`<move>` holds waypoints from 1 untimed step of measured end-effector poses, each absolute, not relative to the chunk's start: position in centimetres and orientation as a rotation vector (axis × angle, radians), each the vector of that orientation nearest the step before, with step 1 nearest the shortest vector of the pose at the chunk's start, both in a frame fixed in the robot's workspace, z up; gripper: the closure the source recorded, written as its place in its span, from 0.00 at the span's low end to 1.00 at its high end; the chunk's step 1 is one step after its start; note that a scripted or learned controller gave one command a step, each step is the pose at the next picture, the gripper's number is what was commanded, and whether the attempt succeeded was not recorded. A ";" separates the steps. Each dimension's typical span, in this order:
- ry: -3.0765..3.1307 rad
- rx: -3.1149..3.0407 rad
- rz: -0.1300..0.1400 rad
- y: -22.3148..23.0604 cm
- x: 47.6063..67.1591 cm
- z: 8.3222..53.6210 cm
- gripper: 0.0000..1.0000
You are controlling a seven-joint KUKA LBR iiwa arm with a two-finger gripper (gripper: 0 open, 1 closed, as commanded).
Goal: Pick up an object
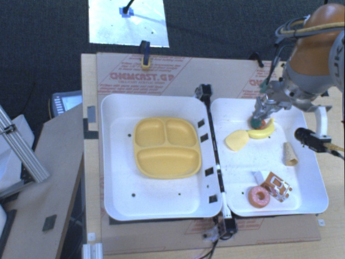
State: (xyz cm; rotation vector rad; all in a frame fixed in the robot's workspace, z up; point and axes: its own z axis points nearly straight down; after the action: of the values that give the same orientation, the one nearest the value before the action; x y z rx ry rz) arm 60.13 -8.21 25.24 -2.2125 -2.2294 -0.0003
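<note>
**Gripper down on the banana in the right bin**

The arm is reaching in from the right, and its gripper [262, 117] is pressing down at the far end of the right bin [307, 209], right over a small yellow banana [262, 132]. From here I cannot tell how the gripper is set. A pale yellow chip-like piece [236, 140] is lying just beside the banana. Nearer the front, a pink donut [259, 197] is sitting against a brown pretzel-like toy [277, 186], with a tan cone [290, 154] apart. The left bin [116, 198] is carrying a yellow divided plate [165, 147].
</note>
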 end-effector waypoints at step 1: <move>-2.231 -2.211 -0.003 -3.0 58.6 25.7 1.00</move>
State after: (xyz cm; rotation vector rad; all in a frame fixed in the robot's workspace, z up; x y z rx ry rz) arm 58.59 -2.98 25.68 -2.2109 -2.2314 -0.0028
